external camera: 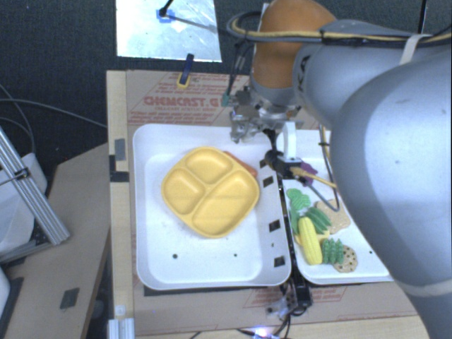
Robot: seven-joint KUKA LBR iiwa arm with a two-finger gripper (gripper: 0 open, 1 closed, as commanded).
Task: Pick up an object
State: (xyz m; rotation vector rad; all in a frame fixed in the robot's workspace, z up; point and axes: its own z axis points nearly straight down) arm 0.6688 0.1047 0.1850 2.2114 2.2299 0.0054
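Plainly, the likeliest targets are the small toy foods in the right bin (367,270): a yellow corn cob (308,239), green vegetable pieces (309,210), a cookie (346,260) and a tan cracker-like piece (337,218), all crowded together against the divider. They look like light, rigid, smooth plastic, so they would probably slip unless pinched squarely; the corn cob seems best taken across its narrow middle. The left bin (152,189) holds a yellow divided plate (210,191), stiff and shallow, probably graspable only by its rim. The tool (248,127) hangs above the far edge of the left bin, just beyond the plate; I cannot tell its state.
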